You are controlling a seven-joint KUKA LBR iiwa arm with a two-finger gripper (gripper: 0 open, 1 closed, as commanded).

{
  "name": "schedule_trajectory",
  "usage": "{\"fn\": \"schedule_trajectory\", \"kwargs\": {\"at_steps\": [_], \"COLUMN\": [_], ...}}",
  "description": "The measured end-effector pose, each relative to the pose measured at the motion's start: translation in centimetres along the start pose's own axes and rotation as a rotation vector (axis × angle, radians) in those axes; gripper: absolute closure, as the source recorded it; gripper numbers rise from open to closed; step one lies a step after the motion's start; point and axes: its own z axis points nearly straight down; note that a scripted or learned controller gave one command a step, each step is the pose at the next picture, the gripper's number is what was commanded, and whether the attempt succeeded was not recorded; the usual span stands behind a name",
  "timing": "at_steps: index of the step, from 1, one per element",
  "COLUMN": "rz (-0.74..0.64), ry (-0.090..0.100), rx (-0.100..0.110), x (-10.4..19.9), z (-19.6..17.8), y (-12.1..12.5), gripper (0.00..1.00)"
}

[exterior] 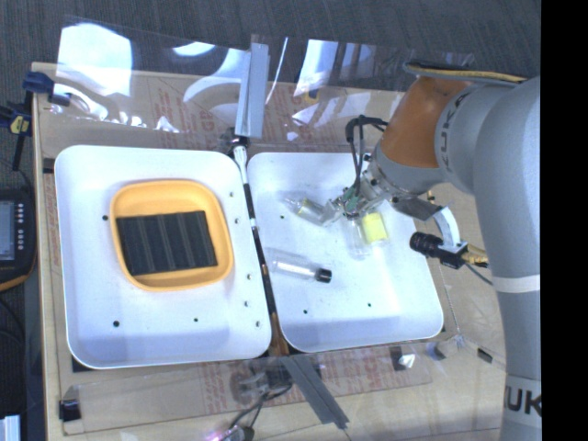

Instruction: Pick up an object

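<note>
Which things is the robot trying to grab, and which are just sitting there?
For the job: gripper, down in the right bin; yellow piece beside it; clear tube with a black cap; small clear thing.

Just sitting there: left bin; yellow tray with a dark grid.

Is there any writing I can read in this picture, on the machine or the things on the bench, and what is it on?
"UK": white letters on the arm, at the bottom right, cut off by the picture's edge.
Device at the far left: it has a screen, too small and blurred to read.
Bench surface: faint reddish marks, too blurred to read.
No readable writing on the white bins or the things in them.
</note>
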Motion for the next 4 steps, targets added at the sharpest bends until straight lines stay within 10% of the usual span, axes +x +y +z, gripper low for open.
{"fn": "schedule_trajectory", "kwargs": {"at_steps": [1, 2, 3, 4], "rz": [-0.061, -0.145, -0.197, -0.231], "ry": [0.0, -0.001, -0.003, -0.012], "rx": [0.001, -0.001, -0.003, -0.013], "x": [0.3, -2.2, -3.1, -3.2], "z": [2.5, 2.9, -5.2, 0.8], "y": [-3.8, 1.9, 4.0, 4.5], "gripper": [0.0, 0.0, 0.0, 0.0]}}
